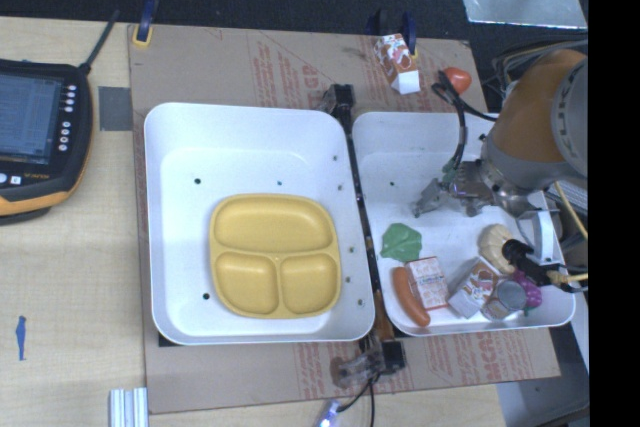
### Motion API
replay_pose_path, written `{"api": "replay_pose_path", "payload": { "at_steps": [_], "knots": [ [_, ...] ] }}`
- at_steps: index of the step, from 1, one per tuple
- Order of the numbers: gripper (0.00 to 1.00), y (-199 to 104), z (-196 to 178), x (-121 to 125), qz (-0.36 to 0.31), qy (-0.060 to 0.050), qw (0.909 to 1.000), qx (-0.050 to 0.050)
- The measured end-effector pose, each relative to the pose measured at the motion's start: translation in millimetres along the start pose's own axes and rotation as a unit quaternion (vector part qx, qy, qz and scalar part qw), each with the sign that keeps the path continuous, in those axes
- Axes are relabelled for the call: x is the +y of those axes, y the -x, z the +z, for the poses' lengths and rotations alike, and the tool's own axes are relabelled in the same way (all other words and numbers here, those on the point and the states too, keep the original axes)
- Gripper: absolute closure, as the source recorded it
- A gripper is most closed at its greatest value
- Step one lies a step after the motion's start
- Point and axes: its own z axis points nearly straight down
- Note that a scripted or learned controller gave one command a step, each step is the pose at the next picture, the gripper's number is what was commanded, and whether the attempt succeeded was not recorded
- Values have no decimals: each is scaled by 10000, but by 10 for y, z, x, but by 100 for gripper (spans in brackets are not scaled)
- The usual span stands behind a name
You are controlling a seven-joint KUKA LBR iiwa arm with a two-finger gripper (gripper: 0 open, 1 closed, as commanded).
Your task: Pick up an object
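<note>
While the jaws [432,205] stand narrow and hold nothing, the green leaf [402,241] below looks light, floppy; pinch its edge.

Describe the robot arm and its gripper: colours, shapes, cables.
The arm is bulky and rounded, grey with a broad orange band above the wrist. A thin black cable curves along its near side. The gripper is small, dark grey metal, ending in two slim fingers.
</note>
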Motion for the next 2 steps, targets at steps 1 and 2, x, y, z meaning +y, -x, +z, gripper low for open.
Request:
{"api": "replay_pose_path", "payload": {
  "at_steps": [1,2],
  "knots": [
    [0,657,1,827,-11,2,10000,1],
    [0,-55,-1659,464,-17,22,10000,-1]
  ]
}}
